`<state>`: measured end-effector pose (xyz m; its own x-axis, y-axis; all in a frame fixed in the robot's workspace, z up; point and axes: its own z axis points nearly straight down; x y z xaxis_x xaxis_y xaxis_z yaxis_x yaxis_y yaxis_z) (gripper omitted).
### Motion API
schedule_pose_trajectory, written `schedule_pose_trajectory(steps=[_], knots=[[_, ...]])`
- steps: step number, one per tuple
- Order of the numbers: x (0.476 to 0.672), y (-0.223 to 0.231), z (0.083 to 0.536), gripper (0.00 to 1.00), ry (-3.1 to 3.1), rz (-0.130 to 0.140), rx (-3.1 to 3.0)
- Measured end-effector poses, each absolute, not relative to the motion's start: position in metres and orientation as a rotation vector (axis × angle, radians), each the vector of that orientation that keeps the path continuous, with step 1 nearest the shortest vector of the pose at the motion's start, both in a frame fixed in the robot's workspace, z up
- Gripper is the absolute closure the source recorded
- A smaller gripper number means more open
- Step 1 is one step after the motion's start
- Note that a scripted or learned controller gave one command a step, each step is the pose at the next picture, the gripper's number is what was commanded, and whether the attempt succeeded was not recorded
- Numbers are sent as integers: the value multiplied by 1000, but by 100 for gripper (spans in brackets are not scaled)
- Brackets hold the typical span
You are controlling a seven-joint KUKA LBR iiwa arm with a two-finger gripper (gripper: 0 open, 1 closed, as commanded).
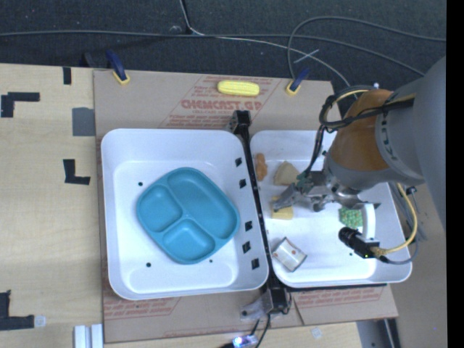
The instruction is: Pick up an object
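Yellow wedge (283, 210) lying left-right, gripper (290, 195) just above

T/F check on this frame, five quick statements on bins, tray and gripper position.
1. The blue tray lies in the left bin. True.
2. The gripper is over the left bin. False: it is low in the right bin, among the small items.
3. A yellow object lies on the cardboard beyond the bins. True.
4. The small silver box sits on the blue tray. False: it lies in the right bin near its front left corner.
5. The blue tray has one single compartment. False: it is divided into three.
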<state>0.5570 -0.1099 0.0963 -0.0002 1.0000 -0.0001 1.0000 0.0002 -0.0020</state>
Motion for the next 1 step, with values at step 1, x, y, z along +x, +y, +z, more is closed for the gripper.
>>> schedule_pose_trajectory(steps=[1], knots=[[558, -109, 109, 100, -2224, -3, -2218]])
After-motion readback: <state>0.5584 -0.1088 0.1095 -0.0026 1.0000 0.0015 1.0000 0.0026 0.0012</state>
